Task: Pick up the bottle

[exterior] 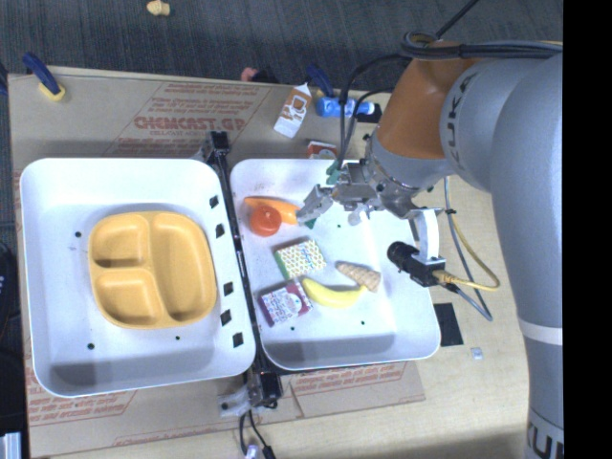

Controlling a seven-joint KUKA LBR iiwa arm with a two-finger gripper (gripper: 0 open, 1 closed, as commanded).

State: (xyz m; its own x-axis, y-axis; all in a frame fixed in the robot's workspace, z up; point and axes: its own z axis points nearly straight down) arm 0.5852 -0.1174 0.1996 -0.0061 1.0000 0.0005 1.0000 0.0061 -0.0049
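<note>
From above, the worktop (191, 113) carries two shallow white bins side by side. The left bin (57, 352) holds a yellow divided tray (153, 266) with three compartments, sitting near the middle of the bin.

The right bin (411, 338) holds several small things. An orange bottle (268, 213) lies on its side near the bin's upper left part, its round orange cap end facing the camera and its narrower body stretching toward the right. Just below it lies a green patterned packet (300, 257); below that, a purple and white packet (284, 303). A banana (332, 295) rests beside the purple packet, and a tan cone-shaped piece (360, 274) touches the banana's upper right side.

The grey arm (516, 161) with its orange band reaches in from the right, and its gripper (330, 199) hangs over the upper middle of the right bin, just right of the bottle. Whether the fingers are spread or closed cannot be told from this angle; the bottle lies apart from them, on the bin floor
</note>
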